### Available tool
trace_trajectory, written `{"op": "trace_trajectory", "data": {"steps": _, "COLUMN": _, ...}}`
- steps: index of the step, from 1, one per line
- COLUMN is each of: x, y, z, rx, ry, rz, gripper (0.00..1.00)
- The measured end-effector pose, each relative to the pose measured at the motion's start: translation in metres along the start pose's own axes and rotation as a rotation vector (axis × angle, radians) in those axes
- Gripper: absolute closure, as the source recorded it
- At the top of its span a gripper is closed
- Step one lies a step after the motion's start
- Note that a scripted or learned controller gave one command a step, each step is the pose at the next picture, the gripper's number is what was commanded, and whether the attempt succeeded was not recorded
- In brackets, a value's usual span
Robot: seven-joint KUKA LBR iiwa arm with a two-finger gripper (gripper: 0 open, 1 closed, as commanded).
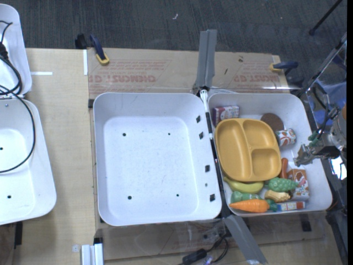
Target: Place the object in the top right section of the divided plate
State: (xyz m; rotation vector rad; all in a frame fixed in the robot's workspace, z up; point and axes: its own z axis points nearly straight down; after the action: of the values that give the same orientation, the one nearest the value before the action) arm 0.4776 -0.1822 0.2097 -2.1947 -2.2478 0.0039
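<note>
Gripper [305, 154] hovers at the right bin's [319, 127] edge, jaw state indiscernible. Divided plate [249, 149] lies amid crowded toy food; a descent risks snagging neighbouring items.

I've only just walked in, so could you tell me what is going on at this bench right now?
A robot arm reaches in from the right, its gripper hanging over the right edge of the right bin. That bin holds a yellow divided plate surrounded by toy food, including a carrot and a banana. All the plate's sections look bare, so nothing has been placed in it yet. The left bin sits beside it.
</note>
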Motion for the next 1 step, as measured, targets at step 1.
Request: {"op": "trace_trajectory", "data": {"steps": 1, "x": 0.0547, "y": 0.0024, "z": -0.0330, "rx": -0.003, "ry": -0.001, "rz": -0.477, "gripper": 1.00}}
